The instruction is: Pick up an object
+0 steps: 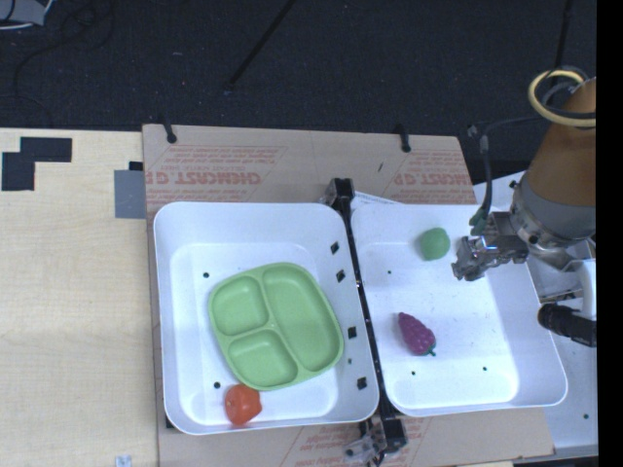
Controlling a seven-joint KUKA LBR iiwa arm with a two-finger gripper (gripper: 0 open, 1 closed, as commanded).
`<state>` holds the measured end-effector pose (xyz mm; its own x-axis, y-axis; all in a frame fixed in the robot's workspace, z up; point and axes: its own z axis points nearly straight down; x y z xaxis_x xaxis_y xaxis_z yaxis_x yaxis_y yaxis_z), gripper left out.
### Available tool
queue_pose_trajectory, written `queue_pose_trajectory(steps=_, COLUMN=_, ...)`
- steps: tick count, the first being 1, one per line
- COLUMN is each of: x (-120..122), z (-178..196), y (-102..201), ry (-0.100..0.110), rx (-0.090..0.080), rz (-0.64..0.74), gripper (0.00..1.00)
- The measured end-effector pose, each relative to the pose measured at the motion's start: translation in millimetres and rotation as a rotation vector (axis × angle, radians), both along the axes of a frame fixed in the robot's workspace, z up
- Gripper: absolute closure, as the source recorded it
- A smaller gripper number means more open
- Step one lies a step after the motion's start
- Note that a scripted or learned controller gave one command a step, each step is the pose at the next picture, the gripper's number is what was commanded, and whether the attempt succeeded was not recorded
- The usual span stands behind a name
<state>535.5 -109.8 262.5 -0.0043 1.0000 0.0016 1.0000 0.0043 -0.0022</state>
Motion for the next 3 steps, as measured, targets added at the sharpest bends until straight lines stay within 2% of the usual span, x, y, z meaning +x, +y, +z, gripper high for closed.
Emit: queue_pose_trajectory(steps=3, x=32, z=-42, y=148, ry=0.002, rx=0.000, rz=-0.001, gripper=1.00)
